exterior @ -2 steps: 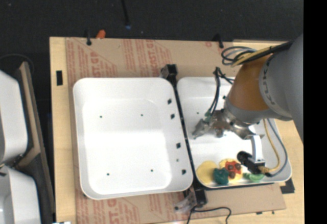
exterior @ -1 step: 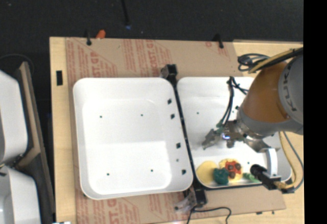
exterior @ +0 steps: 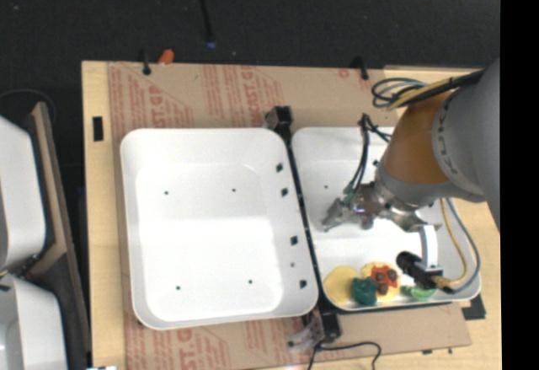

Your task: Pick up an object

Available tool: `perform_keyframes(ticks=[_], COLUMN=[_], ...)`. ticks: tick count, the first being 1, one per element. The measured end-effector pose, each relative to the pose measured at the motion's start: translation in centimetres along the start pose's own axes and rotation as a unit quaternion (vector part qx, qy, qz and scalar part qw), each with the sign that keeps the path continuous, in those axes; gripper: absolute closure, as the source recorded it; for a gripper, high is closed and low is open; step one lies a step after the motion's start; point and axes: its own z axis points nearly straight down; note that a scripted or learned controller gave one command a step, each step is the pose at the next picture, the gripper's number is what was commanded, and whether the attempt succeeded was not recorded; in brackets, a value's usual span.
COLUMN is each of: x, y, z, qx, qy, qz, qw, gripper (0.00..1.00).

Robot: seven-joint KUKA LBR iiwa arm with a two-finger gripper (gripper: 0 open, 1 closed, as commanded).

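The gripper point(exterior: 354, 212) hangs over the middle of the right bin point(exterior: 324, 159); whether it is released or clenched cannot be told. The objects point(exterior: 379, 282) lie clustered at that bin's near edge, apart from the gripper.

The arm point(exterior: 438, 149) covers much of the right bin point(exterior: 324, 162), and the end effector point(exterior: 358, 210) is too blurred to read its fingers. Small objects point(exterior: 379, 282) at the bin's near edge are indistinct.
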Motion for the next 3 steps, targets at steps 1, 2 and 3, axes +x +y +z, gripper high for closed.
perform_keyframes(ticks=[1, 2, 3], x=[0.7, 3.8, 1.6], y=[-4.0, -4.1, -6.0], z=[-5.4, -10.4, -12.1], qx=[-0.003, -0.004, -0.002], qy=[0.0, 0.0, 0.0], qz=[0.0, -0.001, 0.001], qw=[1.0, 1.0, 1.0], gripper=[0.0, 0.0, 0.0])
